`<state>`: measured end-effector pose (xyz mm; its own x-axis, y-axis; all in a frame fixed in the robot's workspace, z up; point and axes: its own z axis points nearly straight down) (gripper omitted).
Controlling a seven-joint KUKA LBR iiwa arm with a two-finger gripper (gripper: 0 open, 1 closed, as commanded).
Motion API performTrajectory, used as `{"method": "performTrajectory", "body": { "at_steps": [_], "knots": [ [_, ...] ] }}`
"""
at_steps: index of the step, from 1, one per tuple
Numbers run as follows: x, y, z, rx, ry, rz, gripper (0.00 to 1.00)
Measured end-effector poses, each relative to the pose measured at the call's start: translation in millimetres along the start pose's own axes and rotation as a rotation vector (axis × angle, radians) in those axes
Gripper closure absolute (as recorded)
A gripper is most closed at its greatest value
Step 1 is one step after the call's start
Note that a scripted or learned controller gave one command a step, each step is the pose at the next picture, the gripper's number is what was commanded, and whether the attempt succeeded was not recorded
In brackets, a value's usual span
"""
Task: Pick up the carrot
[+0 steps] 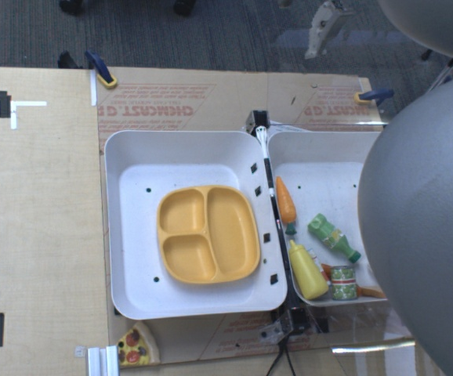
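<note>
The carrot [286, 200] lies against the right bin's [320, 153] left wall, long axis running along that wall, left of the big grey arm [418, 225] looming over that bin.

You see two white bins: the left bin [125, 210] holds a yellow three-compartment plate [208, 233]. In the right bin [320, 159], note the orange carrot [286, 200] with a green tip, the green bottle [332, 237], the yellow bottle [307, 271] and a can [342, 282] banded in red and green. The arm [418, 202] reads as plain grey. The bench [34, 210] is pale wood tone; the cardboard sheet [179, 104] is tan with red lettering. Its clamps [101, 69] are blue with yellow tips. A pizza-slice toy [135, 348] shows yellow with red spots.
</note>
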<state>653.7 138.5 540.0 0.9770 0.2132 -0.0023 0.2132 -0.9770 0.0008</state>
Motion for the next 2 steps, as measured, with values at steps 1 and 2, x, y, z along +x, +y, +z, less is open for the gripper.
{"method": "performTrajectory", "body": {
  "at_steps": [1, 2],
  "knots": [
    [-0.3, -4.2, 16.1, -0.001, -0.002, 0.012, 0.00],
    [-23.4, 65.4, 70.7, -0.002, -0.004, -0.006, 0.00]
  ]
}}
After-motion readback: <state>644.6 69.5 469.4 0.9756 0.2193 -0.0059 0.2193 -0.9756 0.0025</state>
